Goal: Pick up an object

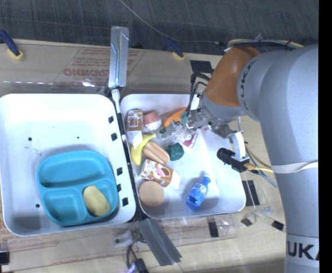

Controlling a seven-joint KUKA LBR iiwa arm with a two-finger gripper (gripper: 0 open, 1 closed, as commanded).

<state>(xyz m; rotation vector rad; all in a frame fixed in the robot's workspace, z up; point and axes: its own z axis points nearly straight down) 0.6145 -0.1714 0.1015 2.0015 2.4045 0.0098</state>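
Note:
My gripper reaches down into the upper middle of the right bin, under the arm's orange band. It hangs over a cluster of small items: an orange carrot just to its left and a dark green lump just below it. A bread roll and a yellow banana lie further left. The gripper's tip blends into clear plastic clutter, and I see nothing plainly held.
The right bin also holds a brown can, a pinkish cup, a printed snack packet, a round brown bun and a blue bottle. The left bin holds a blue divided tray with a yellow lump.

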